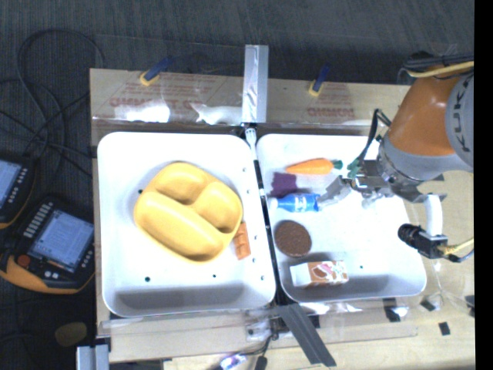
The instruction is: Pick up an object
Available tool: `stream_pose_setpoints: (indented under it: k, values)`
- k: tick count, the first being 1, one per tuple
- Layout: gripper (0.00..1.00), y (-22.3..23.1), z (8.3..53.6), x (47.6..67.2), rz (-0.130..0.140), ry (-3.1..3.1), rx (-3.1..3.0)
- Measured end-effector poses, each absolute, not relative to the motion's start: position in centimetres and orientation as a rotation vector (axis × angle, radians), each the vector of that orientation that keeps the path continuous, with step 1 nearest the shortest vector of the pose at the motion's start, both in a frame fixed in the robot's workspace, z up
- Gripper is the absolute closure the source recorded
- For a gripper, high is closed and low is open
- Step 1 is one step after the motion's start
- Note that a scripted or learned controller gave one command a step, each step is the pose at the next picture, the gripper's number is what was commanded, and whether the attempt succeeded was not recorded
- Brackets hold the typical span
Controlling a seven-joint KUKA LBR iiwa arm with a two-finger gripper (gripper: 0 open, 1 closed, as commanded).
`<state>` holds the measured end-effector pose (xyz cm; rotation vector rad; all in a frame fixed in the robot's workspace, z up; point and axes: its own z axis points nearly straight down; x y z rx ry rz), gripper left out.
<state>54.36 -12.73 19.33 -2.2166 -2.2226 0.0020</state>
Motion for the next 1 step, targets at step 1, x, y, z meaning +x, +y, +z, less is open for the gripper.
stream_pose_setpoints:
  k: [1]
  values:
    - [0.0, -10.64, 9.79, 58.57, 0.0, -2.236, -2.205]
